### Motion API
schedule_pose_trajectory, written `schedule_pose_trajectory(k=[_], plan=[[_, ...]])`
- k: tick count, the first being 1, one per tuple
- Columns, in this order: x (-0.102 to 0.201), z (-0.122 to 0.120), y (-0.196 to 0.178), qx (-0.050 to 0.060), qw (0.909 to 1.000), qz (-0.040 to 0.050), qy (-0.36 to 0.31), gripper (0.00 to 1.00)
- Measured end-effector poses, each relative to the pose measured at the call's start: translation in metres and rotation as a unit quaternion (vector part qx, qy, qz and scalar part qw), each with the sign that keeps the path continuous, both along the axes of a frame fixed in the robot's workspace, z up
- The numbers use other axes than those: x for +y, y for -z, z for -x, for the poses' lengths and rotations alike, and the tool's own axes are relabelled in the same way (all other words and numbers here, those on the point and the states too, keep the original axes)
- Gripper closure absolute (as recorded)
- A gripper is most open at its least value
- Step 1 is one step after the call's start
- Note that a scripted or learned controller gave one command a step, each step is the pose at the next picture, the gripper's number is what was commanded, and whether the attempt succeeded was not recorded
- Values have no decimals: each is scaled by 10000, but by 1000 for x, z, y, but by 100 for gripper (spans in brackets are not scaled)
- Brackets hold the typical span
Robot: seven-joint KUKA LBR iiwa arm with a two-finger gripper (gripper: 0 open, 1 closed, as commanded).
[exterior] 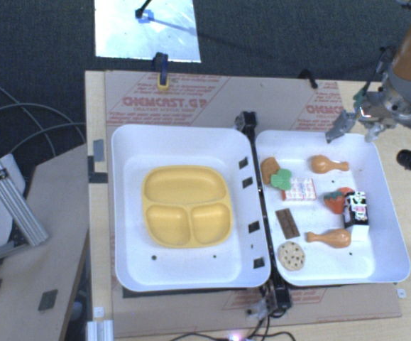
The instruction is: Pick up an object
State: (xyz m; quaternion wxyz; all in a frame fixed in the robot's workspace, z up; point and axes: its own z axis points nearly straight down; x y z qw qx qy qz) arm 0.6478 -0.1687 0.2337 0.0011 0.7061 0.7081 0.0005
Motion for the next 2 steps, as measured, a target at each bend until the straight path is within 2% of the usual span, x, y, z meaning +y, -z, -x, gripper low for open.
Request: schedule_pose_trajectory(k=[1, 2], plan=[[-41, 96, 103, 73, 10000, -11, 39, 0], [-40, 164, 150, 26, 10000, 0, 31, 0]])
